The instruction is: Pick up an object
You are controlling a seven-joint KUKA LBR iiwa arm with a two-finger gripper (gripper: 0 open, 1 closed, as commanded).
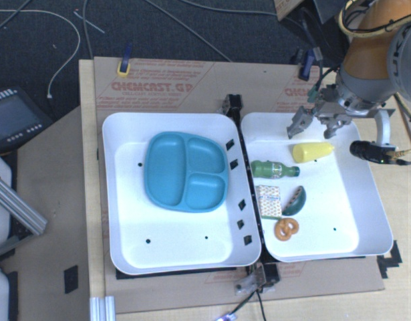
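While the gripper hangs over the far end of the right bin, its two fingers are spread apart with nothing between them. Just beneath and slightly nearer the camera than the fingertips lies a yellow object, a rounded, banana-like piece resting on the bin floor; whether the fingertips touch it cannot be told. Taking that yellow object as the landmark, a green bottle lies on its side just beside it, toward the left bin. Further from it, toward the camera, sit a small patterned packet and a dark green wedge, near each other. Furthest from the yellow object, at the near end, rests an orange pretzel-shaped piece. Well apart from it, a blue divided plate lies in the left bin.
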